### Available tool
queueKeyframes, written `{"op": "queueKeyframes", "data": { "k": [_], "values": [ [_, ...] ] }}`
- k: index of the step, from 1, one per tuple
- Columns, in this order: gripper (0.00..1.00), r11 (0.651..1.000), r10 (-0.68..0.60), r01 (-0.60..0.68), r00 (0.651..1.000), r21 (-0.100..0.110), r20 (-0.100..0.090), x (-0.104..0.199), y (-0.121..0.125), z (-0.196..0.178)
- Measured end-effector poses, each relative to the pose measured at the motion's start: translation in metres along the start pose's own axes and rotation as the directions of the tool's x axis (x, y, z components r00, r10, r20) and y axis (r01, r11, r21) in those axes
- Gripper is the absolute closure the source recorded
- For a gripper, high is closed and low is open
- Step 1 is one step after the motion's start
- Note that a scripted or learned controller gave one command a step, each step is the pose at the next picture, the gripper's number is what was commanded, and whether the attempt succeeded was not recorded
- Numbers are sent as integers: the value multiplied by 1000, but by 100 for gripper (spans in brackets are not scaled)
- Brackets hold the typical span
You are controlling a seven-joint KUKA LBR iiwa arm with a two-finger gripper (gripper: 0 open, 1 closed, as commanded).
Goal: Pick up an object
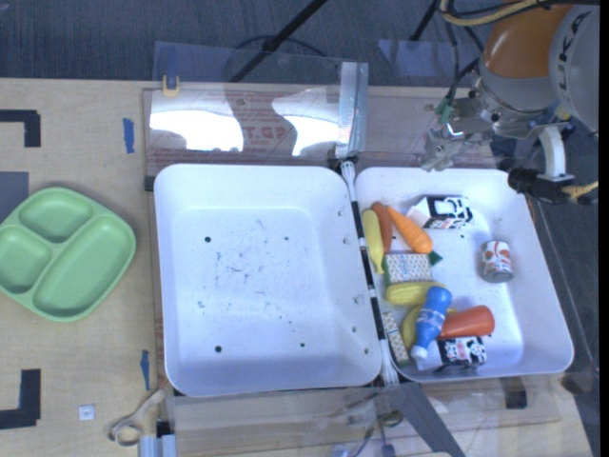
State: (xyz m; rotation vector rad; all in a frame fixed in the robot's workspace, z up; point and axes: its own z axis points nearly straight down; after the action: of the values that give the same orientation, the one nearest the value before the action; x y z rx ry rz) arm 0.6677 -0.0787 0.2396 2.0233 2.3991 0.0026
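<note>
Blue bottle (430, 324) lies in right bin (533, 255); gripper (443, 147) hovers above, apart.

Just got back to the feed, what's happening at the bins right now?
The arm hangs over the far edge of the right bin, its gripper above the rim with nothing in it. The objects all lie in that bin: a carrot, a blue bottle, a small can and others. No pick yet.

The left bin (252, 274) offers open floor throughout. In the right bin (533, 293), vegetables (404, 231), a blue bottle (433, 314) and cartons (447, 210) crowd the left half; a lone can (496, 260) stands amid free room at right.
</note>
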Motion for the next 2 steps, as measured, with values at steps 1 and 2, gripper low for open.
{"op": "queueKeyframes", "data": {
  "k": [1,2],
  "values": [
    [0,1000,0,0,1000,1,0,0,0,1],
    [0,1000,-30,30,1000,2,-2,5,-91,55]
  ]
}}
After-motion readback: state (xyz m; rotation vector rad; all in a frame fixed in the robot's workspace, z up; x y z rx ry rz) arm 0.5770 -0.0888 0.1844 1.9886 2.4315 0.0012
